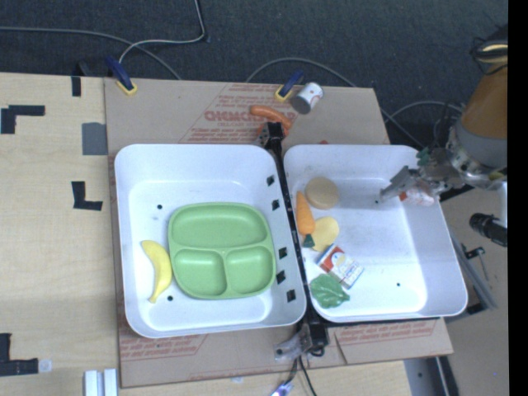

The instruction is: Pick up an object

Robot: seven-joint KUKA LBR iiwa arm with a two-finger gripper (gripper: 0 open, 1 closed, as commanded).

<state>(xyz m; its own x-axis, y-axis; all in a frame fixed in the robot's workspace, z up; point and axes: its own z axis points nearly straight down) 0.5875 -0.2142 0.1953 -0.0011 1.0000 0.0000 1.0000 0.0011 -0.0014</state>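
My gripper hangs over the right rim of the right bin, at the end of the grey arm with its orange band. A small red and white object sits between its fingers, lifted off the bin floor. On the left side of this bin lie a tan round piece, an orange carrot, a yellow lemon-like piece, a red and white packet and a green leafy item.
The left bin holds a green divided plate and a yellow banana. Behind the bins, on the cardboard, lie an orange item and a small grey cylinder. Clips line the wall between the bins.
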